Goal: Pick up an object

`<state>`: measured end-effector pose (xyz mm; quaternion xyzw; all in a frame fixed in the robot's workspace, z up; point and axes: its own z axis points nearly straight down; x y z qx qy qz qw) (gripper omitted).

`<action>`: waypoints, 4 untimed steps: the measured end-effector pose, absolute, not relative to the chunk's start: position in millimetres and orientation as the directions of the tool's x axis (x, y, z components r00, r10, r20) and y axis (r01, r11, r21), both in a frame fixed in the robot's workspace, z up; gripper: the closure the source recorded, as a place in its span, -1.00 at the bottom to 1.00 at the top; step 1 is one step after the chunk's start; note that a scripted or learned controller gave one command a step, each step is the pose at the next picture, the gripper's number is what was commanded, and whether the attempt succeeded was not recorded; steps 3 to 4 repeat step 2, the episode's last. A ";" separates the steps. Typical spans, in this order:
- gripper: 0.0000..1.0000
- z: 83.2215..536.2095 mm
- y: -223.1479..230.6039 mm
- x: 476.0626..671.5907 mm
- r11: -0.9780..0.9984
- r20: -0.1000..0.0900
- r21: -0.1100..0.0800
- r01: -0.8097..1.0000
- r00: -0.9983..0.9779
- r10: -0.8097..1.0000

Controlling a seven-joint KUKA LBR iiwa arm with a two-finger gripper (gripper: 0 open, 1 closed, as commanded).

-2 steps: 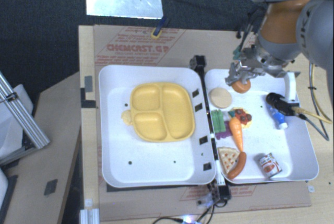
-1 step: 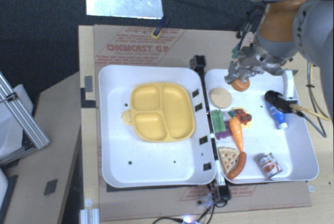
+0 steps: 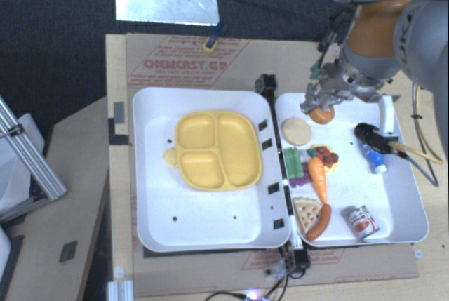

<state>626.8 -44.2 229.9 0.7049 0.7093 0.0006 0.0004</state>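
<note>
My gripper (image 3: 320,107) hangs over the far left part of the right bin (image 3: 407,215). A small round orange fruit (image 3: 323,115) sits between its fingertips, its lower half showing below them, and the fingers are closed against it. Just in front of it a pale round cookie (image 3: 296,131) lies on the bin floor. Nearer the front lie a carrot (image 3: 318,178), a pizza slice (image 3: 306,209), a sausage (image 3: 319,223) and a small can (image 3: 363,220).
A green piece (image 3: 292,163) and a purple piece (image 3: 301,181) lie by the divider, and a red and yellow toy (image 3: 325,154) lies by the carrot's top. A blue tube (image 3: 373,157) lies at the right. The left bin (image 3: 151,222) holds a yellow divided plate (image 3: 214,150).
</note>
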 end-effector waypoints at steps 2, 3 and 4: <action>1.00 228.9 -46.2 614.8 0.004 0.000 0.001 1.000 -0.004 1.000; 1.00 228.9 -46.2 614.8 0.004 0.000 0.001 1.000 -0.004 1.000; 1.00 228.9 -46.2 614.8 0.004 0.000 0.001 1.000 -0.004 1.000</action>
